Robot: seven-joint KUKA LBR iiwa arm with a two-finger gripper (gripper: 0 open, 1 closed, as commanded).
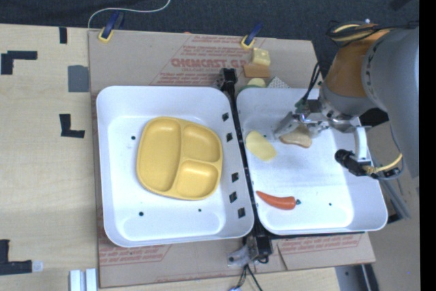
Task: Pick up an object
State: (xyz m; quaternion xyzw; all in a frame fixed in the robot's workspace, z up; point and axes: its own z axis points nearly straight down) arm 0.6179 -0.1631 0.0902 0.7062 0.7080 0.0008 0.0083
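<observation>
The grey arm with the orange band reaches into the right-hand shallow white bin (361, 215) near its far edge. The gripper (304, 126) sits low over a pale tan, lumpy piece that looks like a bread-shaped toy (298, 139). A metal finger slants out toward the bin's dividing wall, and the tan piece lies just below and against the tip region. Whether the fingers are spread or closed on it cannot be told from this angle, and I would not call it held.

The tan piece is the nearest candidate; its long axis runs roughly across the bin, side wall to side wall. Just beside it, toward the dividing wall, lies a pale yellow, smooth rounded lump like a potato or lemon (261, 146). Well apart, near the bin's front edge, lies a slim orange-red chilli pepper with a green stem (277, 200), long axis also across the bin.

The left-hand white bin (116, 215) carries a yellow plastic divided plate (180, 157), glossy, with three compartments. A tan block (257, 64) rests on the cardboard sheet (197, 65) on the bench beyond the bins.

Judgement: a grasp attempt on the tan piece is in hand; its soft, irregular shape may slip.
</observation>
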